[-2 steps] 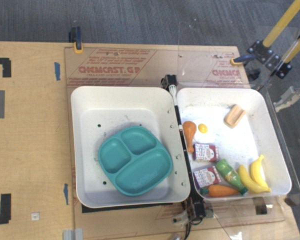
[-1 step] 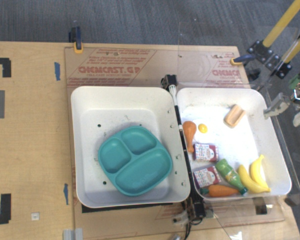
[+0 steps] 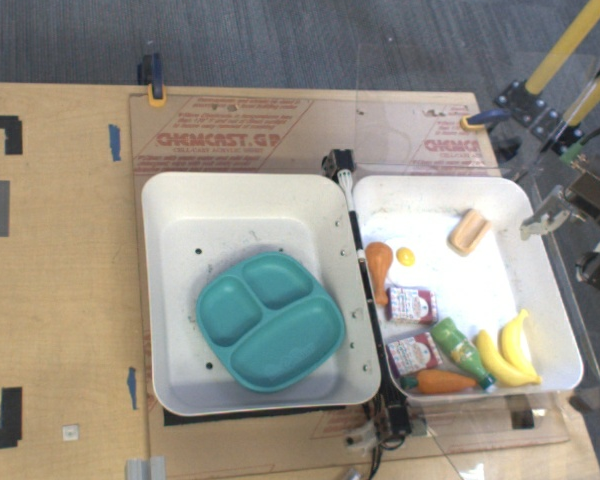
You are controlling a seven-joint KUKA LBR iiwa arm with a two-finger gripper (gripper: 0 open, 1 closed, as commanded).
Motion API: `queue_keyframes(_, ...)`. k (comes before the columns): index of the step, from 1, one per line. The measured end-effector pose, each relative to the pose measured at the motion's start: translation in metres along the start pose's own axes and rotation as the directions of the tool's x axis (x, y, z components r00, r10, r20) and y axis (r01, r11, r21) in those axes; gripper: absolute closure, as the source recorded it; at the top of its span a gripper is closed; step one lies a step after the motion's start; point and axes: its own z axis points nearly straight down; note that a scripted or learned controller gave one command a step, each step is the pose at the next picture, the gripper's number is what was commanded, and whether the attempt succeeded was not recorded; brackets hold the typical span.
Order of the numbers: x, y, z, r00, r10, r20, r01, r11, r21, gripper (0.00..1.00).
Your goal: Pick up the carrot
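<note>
Whether the gripper point(image 3: 546, 217) is spread or closed cannot be told; it hangs over the right bin's point(image 3: 550, 268) far right rim. The carrot point(image 3: 444, 381) lies well apart from it at the near wall, just beside a green bottle point(image 3: 460, 349) and a pouch point(image 3: 412, 351)

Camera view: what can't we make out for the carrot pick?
- carrot: its left end is tucked under a pouch, and it lies against the right bin's near wall, so the whole outline is unclear.
- Pouch labels: too small to read.
- gripper: at the bin's right rim, its finger state too small and cluttered to tell.
</note>
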Motion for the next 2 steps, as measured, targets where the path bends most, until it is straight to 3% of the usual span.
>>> queue_keyframes(1, 0.023, -0.053, -0.002, 0.883, 0.470, 0.001, -0.470, 0.883, 0.002, 0.00)
queue_keyframes(2, -0.025, -0.011, 0.068, 0.810, 0.587, 0.004, -0.587, 0.810, 0.001, 0.00)
